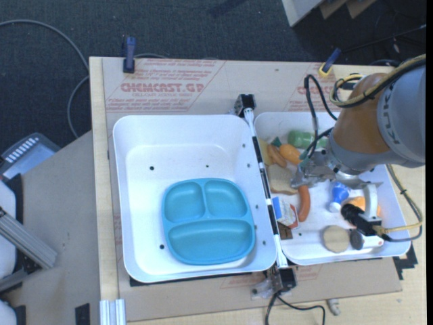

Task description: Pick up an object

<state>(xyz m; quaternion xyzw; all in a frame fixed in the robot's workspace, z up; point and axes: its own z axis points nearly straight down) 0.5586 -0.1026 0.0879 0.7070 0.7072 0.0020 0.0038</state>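
Left shallow white bin (135,147): a light-blue three-compartment plastic plate (208,220) toward its 5 o'clock corner. Right shallow white bin (304,252): a small red-and-white packet (287,214) at 8 o'clock, a reddish-orange sausage-shaped toy (304,202) near centre, and a round tan disc (334,239) at 5 o'clock. The tool (308,175) hangs just above the sausage; its spread cannot be told.

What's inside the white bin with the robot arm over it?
The right bin holds toy food: a red sausage, an orange piece, something green, a tan round thing and a blue piece. The arm covers the bin's back part, so anything there is hidden.
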